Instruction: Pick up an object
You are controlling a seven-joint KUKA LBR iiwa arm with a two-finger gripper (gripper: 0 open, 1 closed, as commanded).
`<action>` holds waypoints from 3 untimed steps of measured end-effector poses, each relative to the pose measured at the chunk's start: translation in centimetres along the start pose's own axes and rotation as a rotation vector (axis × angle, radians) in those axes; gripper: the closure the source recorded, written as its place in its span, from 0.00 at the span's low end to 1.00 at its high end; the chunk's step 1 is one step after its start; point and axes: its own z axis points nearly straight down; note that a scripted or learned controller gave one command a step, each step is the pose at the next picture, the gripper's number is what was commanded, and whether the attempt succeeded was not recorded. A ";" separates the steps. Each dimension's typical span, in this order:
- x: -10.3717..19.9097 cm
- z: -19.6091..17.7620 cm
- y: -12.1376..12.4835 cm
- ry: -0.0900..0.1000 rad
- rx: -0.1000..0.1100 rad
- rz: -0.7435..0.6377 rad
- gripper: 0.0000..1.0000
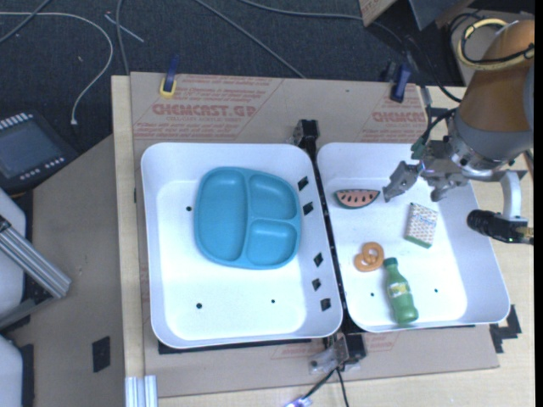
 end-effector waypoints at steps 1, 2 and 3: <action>0.0 -0.8 0.3 -0.002 -0.015 -0.003 0.00; 0.3 5.2 -0.4 -0.001 -0.009 -0.002 0.00; 0.7 11.5 -0.4 -0.001 -0.009 -0.002 0.00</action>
